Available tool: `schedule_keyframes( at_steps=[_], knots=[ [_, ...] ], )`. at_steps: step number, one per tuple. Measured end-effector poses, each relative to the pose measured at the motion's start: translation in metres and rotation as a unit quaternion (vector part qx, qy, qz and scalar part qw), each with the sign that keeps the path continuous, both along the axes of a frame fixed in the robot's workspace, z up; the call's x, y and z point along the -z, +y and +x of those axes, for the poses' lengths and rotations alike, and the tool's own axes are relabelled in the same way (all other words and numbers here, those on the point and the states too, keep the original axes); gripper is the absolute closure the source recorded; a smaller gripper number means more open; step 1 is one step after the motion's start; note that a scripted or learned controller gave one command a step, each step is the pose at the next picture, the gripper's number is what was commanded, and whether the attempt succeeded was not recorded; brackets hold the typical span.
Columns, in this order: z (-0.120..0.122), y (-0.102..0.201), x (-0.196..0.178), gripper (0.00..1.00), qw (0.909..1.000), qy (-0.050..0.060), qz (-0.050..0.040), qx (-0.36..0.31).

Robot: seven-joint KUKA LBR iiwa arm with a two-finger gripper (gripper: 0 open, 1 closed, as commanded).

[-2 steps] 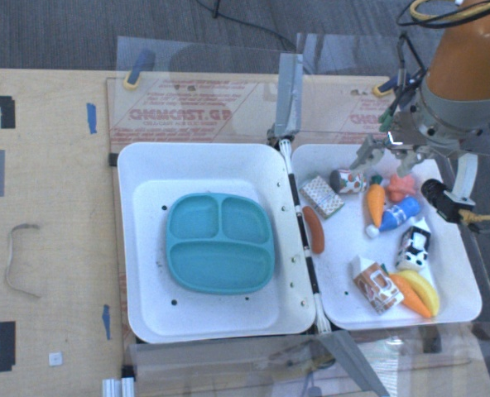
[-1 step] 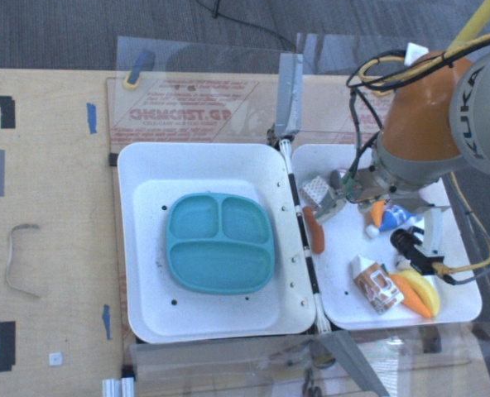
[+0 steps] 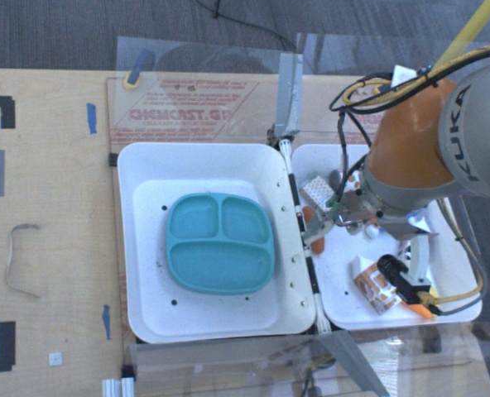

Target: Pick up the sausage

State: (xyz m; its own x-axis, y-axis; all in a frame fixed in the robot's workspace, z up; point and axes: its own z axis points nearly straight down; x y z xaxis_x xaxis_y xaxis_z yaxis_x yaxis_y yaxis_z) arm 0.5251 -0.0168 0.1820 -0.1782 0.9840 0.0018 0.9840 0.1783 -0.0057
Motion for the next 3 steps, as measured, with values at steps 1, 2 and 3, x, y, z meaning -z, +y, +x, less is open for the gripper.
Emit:
schedule_keyframes(
  at_steps=[1, 2, 3],
  knots=[
    [-0.024, 0.049, -0.087, 0.00, 0.9996, -0.002, -0.0007, -0.028],
    [0.009, 0.001, 0.000, 0.00, 0.9955, -0.001, 0.0002, -0.095],
    [0.023, -0.047, 0.000, 0.00, 0.9959, -0.003, -0.0006, -0.090]
  ],
)
